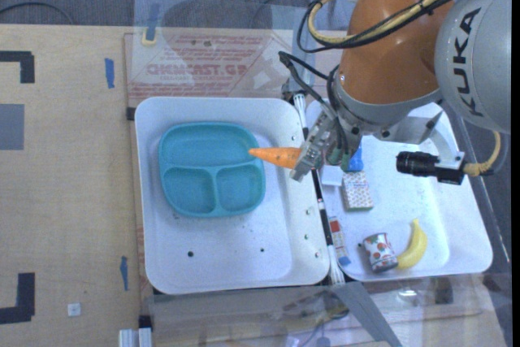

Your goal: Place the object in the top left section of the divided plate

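Pinching the thick end of the orange carrot (275, 156) between closed fingers (307, 161), its tip pointing left and hanging over the right rim of the teal divided plate (211, 170) in the left bin (219, 256).

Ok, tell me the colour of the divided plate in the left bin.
The divided plate is teal, a light blue-green all over, plain in the camera view.
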You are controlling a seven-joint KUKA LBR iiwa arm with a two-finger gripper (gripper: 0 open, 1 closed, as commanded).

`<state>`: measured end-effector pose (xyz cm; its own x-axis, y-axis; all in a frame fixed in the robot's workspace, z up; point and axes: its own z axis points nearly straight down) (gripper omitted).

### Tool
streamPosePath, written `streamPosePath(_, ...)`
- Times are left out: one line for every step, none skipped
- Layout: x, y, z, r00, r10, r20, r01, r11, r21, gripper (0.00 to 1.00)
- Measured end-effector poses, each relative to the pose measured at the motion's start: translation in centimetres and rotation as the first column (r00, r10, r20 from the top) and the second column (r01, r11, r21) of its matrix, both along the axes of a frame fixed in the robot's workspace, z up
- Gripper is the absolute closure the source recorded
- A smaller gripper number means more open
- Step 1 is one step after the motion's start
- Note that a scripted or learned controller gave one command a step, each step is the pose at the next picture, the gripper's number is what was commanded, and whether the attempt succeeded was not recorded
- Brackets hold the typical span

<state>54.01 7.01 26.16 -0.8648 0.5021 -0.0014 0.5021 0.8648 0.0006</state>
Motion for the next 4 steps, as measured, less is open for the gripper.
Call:
streamPosePath(2.3,-2.4,-1.1,0.981,-0.195,-0.001,0.195,0.981,-0.001,1.00)
streamPosePath(3.7,0.1,-3.0,0.993,-0.116,-0.002,0.116,0.993,0.000,1.00)
streamPosePath(6.1,0.5,-3.0,0.999,0.033,0.000,-0.033,0.999,0.000,1.00)
streamPosePath(3.0,0.5,-4.4,0.986,0.164,-0.004,-0.164,0.986,0.001,1.00)
